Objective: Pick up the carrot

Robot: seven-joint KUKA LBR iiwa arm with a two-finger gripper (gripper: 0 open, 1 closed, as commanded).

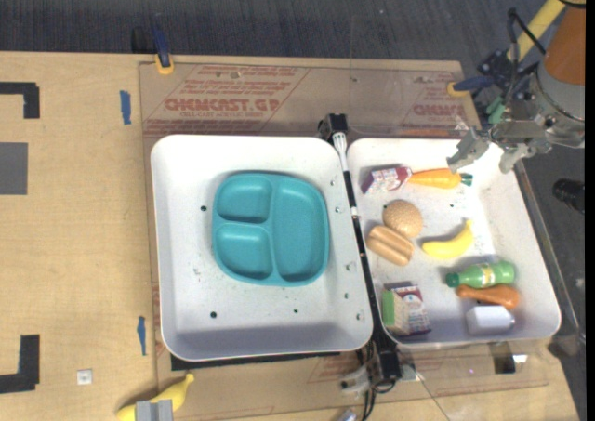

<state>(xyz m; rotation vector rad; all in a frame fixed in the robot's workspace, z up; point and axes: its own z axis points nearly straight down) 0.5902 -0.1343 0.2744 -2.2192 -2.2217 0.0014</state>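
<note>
The carrot [433,178], orange with a green tip on its right end, lies flat near the back of the right bin [539,261]. My gripper [483,159] hovers just right of and behind the carrot's green tip, at the bin's back right corner. Its two fingers [462,155] stand apart, open, with nothing between them. It is not touching the carrot.
The right bin also holds a purple packet [386,177], a bun [403,217], a hot dog [390,243], a banana [447,241], a green bottle [481,274], an orange item [493,296], a white block [490,319] and a carton [406,308]. The left bin [177,224] holds a teal divided plate [272,228].
</note>
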